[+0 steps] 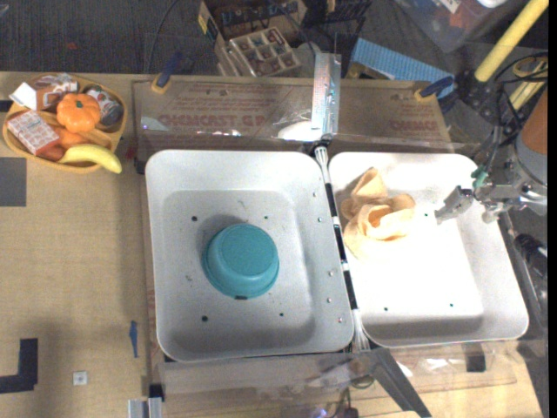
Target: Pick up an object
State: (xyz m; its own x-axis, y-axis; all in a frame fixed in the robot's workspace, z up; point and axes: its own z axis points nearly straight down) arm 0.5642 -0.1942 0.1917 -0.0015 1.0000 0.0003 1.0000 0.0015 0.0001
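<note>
Cluttered shelving and cables crowd the far side of a tan bench, where two shallow white bins sit side by side. Over the right bin's (435, 320) right rim hangs the gripper (466, 203), low at the end of the grey arm that reaches in from the right; one metal finger juts toward the bin's middle with nothing on it, but whether the jaws stand apart or together I cannot tell at this angle. Nearest to it is a crumpled tan cloth (374, 212), lying in the upper left part of the same bin, close against the wall shared with the left bin (174, 181). The cloth lies to the gripper's left across a stretch of bare bin floor, at about the same depth in the view, and its bunched mass runs roughly from the far side toward the near side. Farther out, a teal bowl (243, 260) sits upside down in the middle of the left bin, well apart from the tool. Judging by position, the cloth is the likelier target, calling for a mostly sideways move leftward before descending.
</note>
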